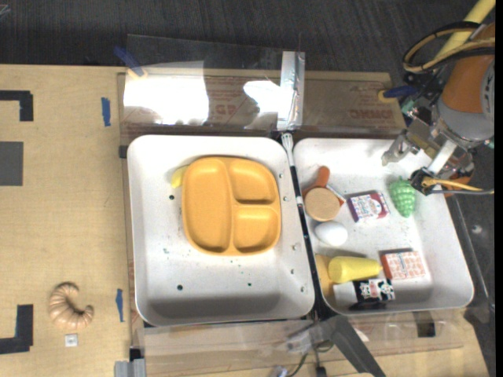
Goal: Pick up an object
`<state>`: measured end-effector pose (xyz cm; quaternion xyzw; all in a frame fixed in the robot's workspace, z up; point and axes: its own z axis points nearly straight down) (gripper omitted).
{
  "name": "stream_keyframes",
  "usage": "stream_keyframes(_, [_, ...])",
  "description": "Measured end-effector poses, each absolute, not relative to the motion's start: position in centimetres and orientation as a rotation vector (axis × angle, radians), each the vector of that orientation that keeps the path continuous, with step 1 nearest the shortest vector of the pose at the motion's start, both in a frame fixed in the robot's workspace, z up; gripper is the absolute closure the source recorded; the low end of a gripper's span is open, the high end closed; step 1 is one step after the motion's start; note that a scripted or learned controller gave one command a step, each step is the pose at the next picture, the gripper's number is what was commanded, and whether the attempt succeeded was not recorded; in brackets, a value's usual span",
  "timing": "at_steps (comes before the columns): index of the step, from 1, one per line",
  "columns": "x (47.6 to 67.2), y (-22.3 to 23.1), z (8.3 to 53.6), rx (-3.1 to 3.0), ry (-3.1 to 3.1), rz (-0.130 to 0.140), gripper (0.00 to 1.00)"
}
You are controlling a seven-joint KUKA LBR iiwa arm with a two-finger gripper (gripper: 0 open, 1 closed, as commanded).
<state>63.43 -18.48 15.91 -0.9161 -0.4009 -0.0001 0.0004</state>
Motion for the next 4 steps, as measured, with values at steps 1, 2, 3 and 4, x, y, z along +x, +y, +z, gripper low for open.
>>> stream_keyframes(1, [54.7,-18.2,9.4,-3.061,-0.732,-0.031,0.00])
stream_keyframes(2, [58.9,-16.6,19.9,-3.066,-0.687,-0.009,0.00])
stream_keyframes(3, [53.9,-19.3,8.6,-3.114,-0.404,-0.002,0.00])
stream_keyframes(4, [61.8,-14.6,17.9,-3.090,-0.562,-0.006,0.00])
